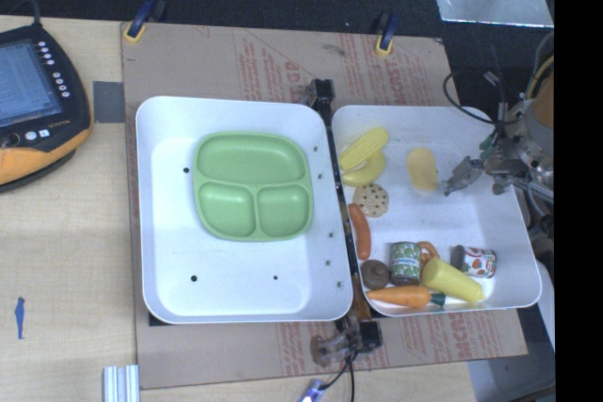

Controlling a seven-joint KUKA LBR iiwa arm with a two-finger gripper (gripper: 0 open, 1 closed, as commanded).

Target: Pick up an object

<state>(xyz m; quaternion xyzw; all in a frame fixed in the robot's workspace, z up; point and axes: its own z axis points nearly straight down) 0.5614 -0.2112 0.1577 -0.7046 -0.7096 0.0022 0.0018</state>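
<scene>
The right bin (499,221) holds several toy foods. Along its left side lie a yellow corn cob (364,145), a cookie (371,199) and a reddish sausage (359,232). A pale yellow block (423,169) lies near the middle. At the front are a green can (405,262), a red and white can (478,261), a yellow cone-shaped piece (453,281) and a carrot (400,297). My gripper (479,178) hangs over the bin's right part, just right of the yellow block, open with nothing between its fingers.
The left bin (160,202) holds a green divided plate (252,184). An orange-edged control pendant (38,104) lies on the bench at far left. Clamps (383,31) hold the cardboard at the back, and cables run beside the right bin.
</scene>
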